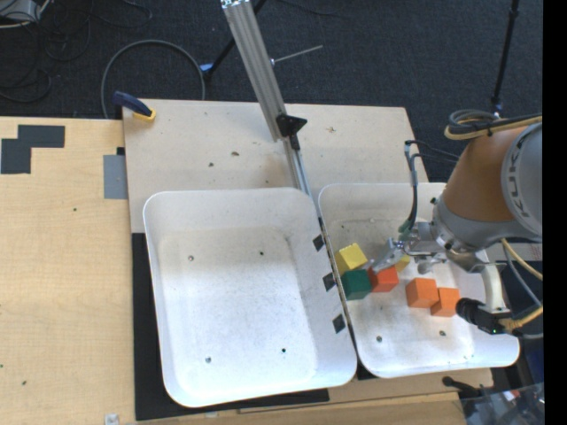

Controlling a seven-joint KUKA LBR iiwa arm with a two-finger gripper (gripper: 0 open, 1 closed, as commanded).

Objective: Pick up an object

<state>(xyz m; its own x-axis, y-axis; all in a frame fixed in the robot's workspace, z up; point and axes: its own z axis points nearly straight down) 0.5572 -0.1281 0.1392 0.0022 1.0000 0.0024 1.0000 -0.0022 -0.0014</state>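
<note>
The bench (62, 237) is stretching across the lower left as a pale wooden surface, with a lighter board (266, 140) lying on it behind the bins. The left bin (230, 361) is sitting with its white floor speckled with dark flecks and a few small holes. The right bin (390, 361) is lying just beside it, their rims touching along the middle, where three small black clips are sitting on the shared edge. A long aluminium rail (257, 65) is slanting down from the top of the view toward the gap between the two bins, carrying a black bracket near its lower end.

The arm (487, 184) is reaching in from the right, its orange band and grey housing hanging over the right bin's right side, with cables looping around it. The hand (394, 257) is sitting low over the middle of the right bin, pointing left toward the blocks; whether its fingers are parted or closed cannot be made out, and no block is visibly between them.

The blocks are all lying in the right bin. Two orange blocks (431, 296) are resting together right of centre, touching one another. A yellow block (352, 257) is sitting near the bin's left wall, with a green block (356, 283) just in front of it and a red-orange block (384, 280) just beside the green one, close under the hand. A small blue and yellow clamp (135, 106) is lying at the board's far left corner.
</note>
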